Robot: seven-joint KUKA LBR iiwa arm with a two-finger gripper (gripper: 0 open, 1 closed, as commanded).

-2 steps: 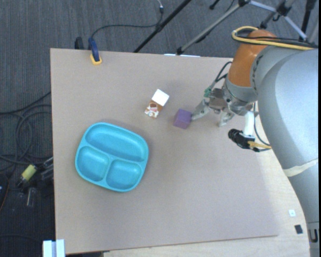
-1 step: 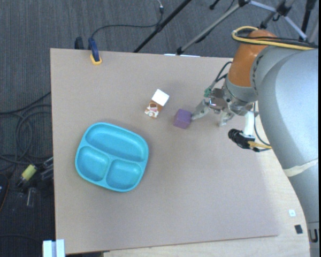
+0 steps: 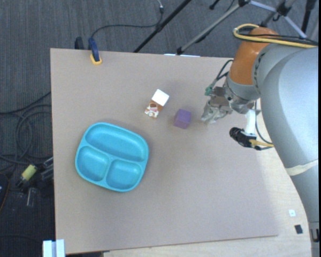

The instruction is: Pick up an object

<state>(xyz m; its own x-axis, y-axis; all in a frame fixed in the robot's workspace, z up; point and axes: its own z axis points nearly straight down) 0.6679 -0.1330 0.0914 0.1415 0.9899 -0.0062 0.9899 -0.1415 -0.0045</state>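
A small purple cube [image 3: 182, 118] rests on the tan board [image 3: 203, 186] near its middle. Just left of it lies a small white and brown block [image 3: 157, 103], tilted. My gripper [image 3: 211, 115] hangs low over the board a short way right of the purple cube, apart from it, below the orange band of the arm [image 3: 250, 52]. I see nothing held in it.
A light blue three-compartment tray [image 3: 113, 156] sits at the board's left. A blue and yellow clamp [image 3: 94, 53] grips the far left edge. The grey arm body [image 3: 294, 106] covers the right side. Cables lie on the floor to the left.
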